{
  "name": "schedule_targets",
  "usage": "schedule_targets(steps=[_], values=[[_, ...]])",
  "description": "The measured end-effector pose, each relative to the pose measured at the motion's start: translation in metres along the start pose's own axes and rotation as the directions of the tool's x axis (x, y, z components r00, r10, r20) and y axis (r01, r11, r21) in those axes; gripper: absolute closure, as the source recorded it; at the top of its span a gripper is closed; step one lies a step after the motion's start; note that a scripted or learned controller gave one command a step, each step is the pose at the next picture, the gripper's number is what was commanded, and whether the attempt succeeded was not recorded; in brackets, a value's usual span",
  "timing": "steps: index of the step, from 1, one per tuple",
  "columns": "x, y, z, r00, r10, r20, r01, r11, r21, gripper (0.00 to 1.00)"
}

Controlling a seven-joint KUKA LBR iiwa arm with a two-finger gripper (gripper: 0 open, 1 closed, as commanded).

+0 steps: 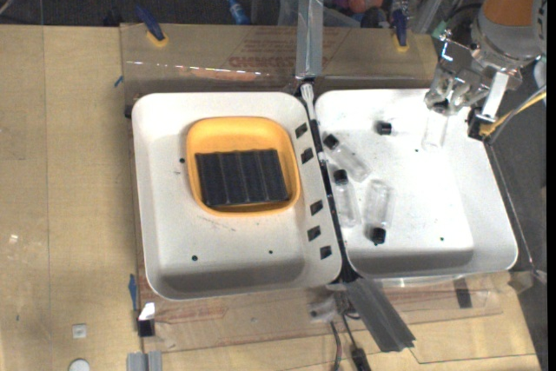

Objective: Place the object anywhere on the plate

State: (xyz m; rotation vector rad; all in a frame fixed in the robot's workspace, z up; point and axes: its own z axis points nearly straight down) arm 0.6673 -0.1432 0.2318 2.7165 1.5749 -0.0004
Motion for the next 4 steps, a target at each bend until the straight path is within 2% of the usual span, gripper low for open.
schedule_targets(steps=[1,2,3,4], values=[[0.015,-0.009,-0.025,0.977,-0.212,-0.001,0.212,0.977,-0.002,1.00],[0.017,-0.010,-0.041,0.970,-0.243,0.000,0.243,0.970,-0.002,1.00],[0.034,-0.020,-0.035,0.911,-0.412,-0.002,0.412,0.911,0.003,1.00],[0.043,-0.026,-0.040,0.869,-0.495,-0.002,0.495,0.869,0.002,1.00]])
